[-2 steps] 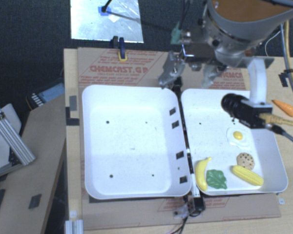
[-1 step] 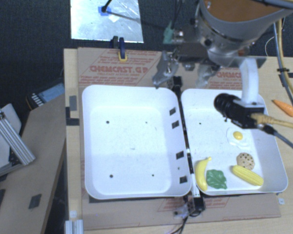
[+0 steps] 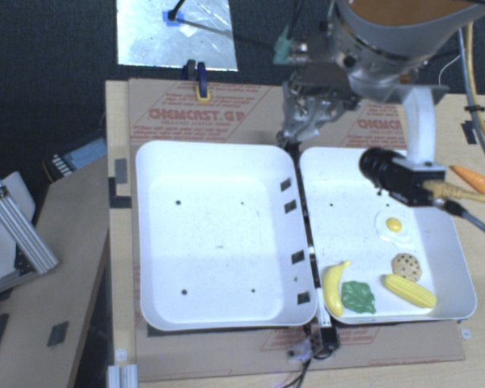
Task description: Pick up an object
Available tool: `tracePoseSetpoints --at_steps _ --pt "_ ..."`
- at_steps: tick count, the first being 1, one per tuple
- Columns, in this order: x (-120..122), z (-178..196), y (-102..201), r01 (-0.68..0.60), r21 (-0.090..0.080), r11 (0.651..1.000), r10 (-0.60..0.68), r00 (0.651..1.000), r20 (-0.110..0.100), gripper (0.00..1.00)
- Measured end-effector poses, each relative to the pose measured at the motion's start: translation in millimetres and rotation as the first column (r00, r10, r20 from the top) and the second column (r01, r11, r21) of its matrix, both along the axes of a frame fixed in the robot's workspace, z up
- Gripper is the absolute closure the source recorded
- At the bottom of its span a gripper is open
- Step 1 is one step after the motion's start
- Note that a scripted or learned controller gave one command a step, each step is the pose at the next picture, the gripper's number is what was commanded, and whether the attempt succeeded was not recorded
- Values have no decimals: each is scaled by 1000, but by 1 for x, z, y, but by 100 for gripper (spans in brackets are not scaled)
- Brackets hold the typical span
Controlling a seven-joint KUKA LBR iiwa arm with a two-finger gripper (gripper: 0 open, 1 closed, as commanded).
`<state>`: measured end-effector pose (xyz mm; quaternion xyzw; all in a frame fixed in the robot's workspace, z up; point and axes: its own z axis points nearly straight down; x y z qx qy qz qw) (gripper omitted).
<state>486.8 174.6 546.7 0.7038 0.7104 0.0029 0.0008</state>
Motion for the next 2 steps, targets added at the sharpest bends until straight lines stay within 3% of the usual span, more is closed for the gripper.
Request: tracePoseSetpoints --at_steps 1,2 --pt "42 -39 63 1 -3 1000 -1 1000 -8 100" --pt "42 -23 60 3 0 1000 -3 1000 -2 100"
